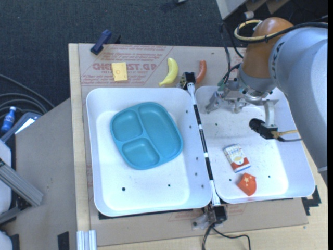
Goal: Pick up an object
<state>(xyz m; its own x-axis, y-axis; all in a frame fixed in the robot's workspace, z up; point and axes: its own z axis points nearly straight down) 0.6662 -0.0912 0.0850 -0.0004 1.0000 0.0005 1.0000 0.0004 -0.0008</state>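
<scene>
We see two bins side by side on the bench (78, 139). In the left bin (99, 155) a divided plate (146, 135) lies near the middle. In the right bin (291, 186) a small carton (237, 158) lies toward the front, with a strawberry-shaped toy (247, 184) just in front of it. Behind the bins, on the bench, a banana (169, 72) lies left of a chili pepper (201, 71), and a small square card (119, 72) lies further left. The arm (291, 61) reaches over the right bin's back part.

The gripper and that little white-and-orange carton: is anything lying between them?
In the camera view, only bare white bin floor lies between the gripper and the carton. A black part of the arm sits just right of that stretch.
</scene>
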